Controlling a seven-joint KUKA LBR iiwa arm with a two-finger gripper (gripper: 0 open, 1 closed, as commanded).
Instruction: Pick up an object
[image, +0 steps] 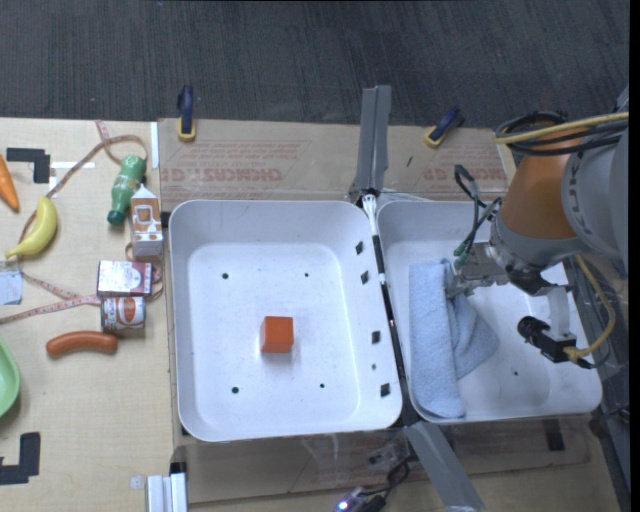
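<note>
An orange-red cube (278, 334) lies alone near the middle of the left bin (185, 330). A light blue cloth (440, 350) is stretched along the left side of the right bin (530, 405), with its upper part bunched up. My gripper (458, 284) is low over the upper part of the cloth, at or just above its folds. The grey wrist and orange band rise behind it to the right. The wrist body hides the contact with the cloth.
To the left of the bins, the bench holds a banana (35, 228), a green bottle (126, 186), a small carton (146, 222), a can (124, 313) and a sausage (82, 344). A metal divider (374, 140) stands between the bins at the back. Cables hang near the arm.
</note>
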